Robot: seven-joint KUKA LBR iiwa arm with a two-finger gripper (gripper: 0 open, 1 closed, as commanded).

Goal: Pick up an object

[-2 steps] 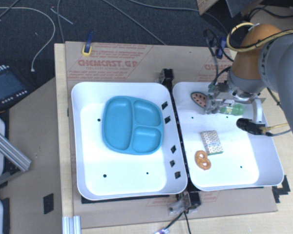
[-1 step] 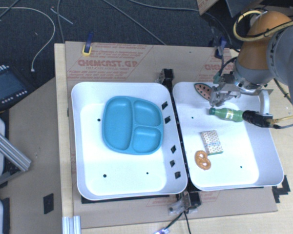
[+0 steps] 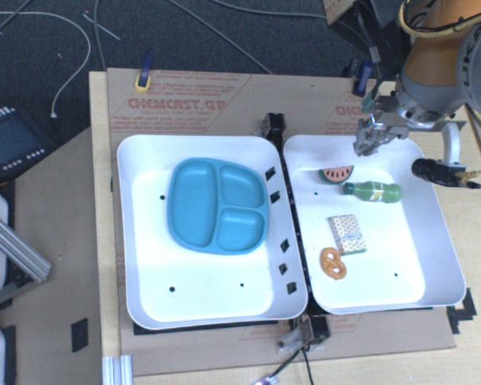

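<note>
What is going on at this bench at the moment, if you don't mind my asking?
The robot arm's gripper hovers over the far edge of the right bin, holding nothing visible. Below it lie a watermelon slice, a green bottle, a small packet and a pretzel. The left bin holds a blue divided plate.

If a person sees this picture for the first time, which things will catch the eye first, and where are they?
First, the big blue divided plate, alone in the left bin. Next, the grey and orange arm at upper right, its gripper over the far edge of the right bin. Below it lie a watermelon slice, a green bottle, a small packet and a pretzel.
</note>
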